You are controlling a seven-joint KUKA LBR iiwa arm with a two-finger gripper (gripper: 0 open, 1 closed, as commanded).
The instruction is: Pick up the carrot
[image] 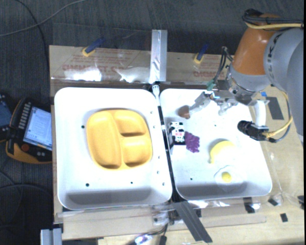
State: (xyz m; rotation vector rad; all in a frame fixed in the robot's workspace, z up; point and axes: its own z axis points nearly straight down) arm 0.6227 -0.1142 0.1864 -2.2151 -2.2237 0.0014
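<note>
Upper left of right bin (255, 188): small brownish lump, I judge carrot (183, 111); long axis too small to read. End effector (210, 105) spread, empty, just right of it. I'd move left.

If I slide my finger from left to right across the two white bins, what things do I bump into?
Yellow divided tray → small black-and-white toy → purple grapes → yellow lemon piece
</note>
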